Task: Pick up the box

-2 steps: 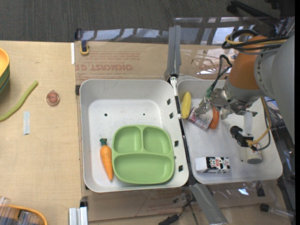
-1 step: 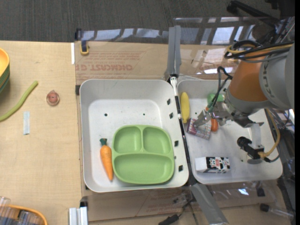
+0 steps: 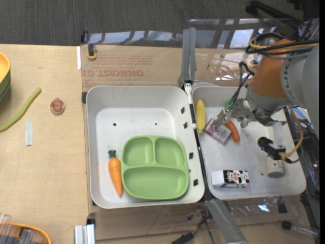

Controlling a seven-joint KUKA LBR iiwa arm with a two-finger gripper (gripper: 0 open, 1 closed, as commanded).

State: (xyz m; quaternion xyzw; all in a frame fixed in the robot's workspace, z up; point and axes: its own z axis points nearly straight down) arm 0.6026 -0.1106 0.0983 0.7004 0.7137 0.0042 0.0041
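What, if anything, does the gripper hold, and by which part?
It cannot be told: the gripper sits right over the small pink packet, but no grasp is visible. The box lies apart, untouched.

A green three-compartment plastic plate [image 3: 154,168] lies in the left white bin [image 3: 96,151], toward its near edge. A toy orange carrot with a green top [image 3: 116,173] lies just left of the plate. Well to the plate's right, a yellow banana [image 3: 200,115] rests against the right white bin's [image 3: 299,184] left wall. Far left of the plate, a long green bean [image 3: 21,110] and a small pink round object [image 3: 57,106] lie on the wooden bench [image 3: 45,177].
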